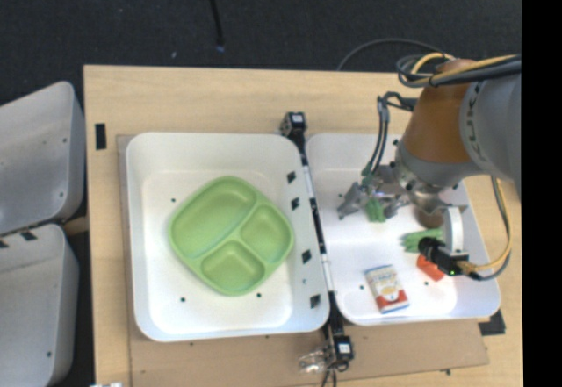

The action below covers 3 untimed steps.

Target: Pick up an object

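Gripper point(376, 197) low in right bin point(351, 299), fingers spread open astride small green block point(377, 211), poised to grasp. Snack box point(385, 288), green and orange bits near. Green divided plate point(231, 235) in left bin point(149, 306).

No lettering I can read anywhere; the small printed carton point(385, 288) in my right bin point(351, 306) shows colours, its words too blurred.
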Each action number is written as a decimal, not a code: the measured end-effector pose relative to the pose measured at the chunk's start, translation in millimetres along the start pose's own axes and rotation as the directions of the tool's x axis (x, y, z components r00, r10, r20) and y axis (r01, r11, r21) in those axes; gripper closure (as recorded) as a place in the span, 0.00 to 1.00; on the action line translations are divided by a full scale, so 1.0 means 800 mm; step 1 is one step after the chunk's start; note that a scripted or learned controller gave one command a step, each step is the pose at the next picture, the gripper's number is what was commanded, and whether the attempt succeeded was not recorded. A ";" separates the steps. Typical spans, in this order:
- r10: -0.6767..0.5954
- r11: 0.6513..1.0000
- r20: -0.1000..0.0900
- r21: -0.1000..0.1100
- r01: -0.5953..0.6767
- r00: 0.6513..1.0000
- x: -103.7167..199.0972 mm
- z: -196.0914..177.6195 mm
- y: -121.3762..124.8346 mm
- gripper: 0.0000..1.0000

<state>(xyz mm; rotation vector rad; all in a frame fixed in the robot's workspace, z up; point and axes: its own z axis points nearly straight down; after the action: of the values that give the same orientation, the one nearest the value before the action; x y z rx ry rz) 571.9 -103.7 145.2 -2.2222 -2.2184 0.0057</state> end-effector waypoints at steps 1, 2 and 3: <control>0.001 1.000 0.000 0.000 -0.001 1.000 -0.001 0.059 0.000 0.00; 0.008 1.000 -0.001 -0.006 -0.008 1.000 -0.003 0.042 0.001 1.00; 0.007 1.000 -0.001 -0.008 -0.007 1.000 -0.001 -0.029 -0.010 1.00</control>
<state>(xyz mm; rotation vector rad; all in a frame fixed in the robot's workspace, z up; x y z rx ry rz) 564.3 -104.8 168.4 -2.2340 -2.2137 -0.0035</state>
